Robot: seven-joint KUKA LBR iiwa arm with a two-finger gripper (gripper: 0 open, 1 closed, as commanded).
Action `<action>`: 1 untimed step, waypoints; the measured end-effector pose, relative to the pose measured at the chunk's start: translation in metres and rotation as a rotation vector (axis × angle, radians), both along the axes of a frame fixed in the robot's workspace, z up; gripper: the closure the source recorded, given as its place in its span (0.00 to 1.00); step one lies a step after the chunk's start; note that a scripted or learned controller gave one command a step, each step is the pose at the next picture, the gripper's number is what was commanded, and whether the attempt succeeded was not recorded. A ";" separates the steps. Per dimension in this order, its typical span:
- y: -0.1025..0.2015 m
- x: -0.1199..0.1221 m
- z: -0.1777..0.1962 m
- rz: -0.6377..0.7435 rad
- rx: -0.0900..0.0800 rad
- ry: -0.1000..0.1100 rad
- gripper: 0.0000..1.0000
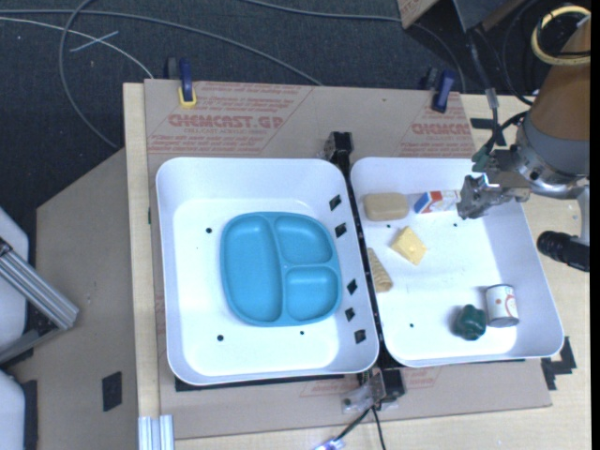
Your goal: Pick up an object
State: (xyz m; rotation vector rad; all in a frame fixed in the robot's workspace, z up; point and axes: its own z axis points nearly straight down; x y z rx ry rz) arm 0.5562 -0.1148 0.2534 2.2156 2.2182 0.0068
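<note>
Two bins on the bench. Left bin [178,251] carries a blue divided plate [279,268] mid-floor, nothing else to grab there. Right bin [534,279] has the candidates.

Near edge, toward its right corner: a dark green lump [470,322] touching a small white can [502,305] (crowded pair, risky to pinch one cleanly). Along the left wall, a tan ridged piece [379,270]. Just beyond it, a yellow wedge [409,246], well apart from its neighbours, so best pick by my read. Toward the far edge: a beige block [386,206], and a red-white-blue tube [434,201] just beside it.

Gripper [473,199] sits at the tube's right end, near the far right corner. Jaw state: cannot tell, too small and dark; nothing visibly held.

If the tube is the target: centre over its body, not the tip, and straddle the short axis before closing.
</note>
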 end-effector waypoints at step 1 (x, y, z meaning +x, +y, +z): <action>0.050 -0.003 -0.010 0.003 0.004 0.010 1.00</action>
